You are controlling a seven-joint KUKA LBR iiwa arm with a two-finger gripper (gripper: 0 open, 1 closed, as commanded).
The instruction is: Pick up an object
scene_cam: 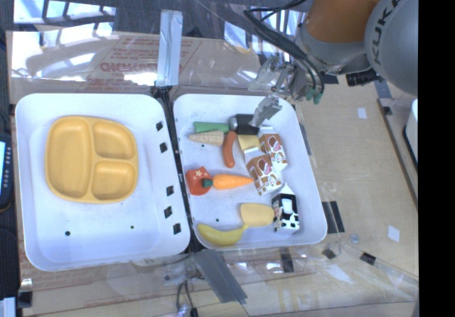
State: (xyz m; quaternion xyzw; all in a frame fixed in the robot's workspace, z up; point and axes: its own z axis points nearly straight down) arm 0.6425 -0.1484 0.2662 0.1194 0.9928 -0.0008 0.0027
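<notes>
while the hand (269, 111) hangs just right of the sausage (229, 148), grip state unclear, the sausage's long axis runs up-down, slightly below-left.

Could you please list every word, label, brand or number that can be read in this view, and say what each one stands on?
"KUKA": on the grey arm, running down its casing at the upper right.
Red print on the cardboard sheet behind the bins: too blurred and glared to read.
Patterns on the small cartons in the right bin: no legible text.
</notes>
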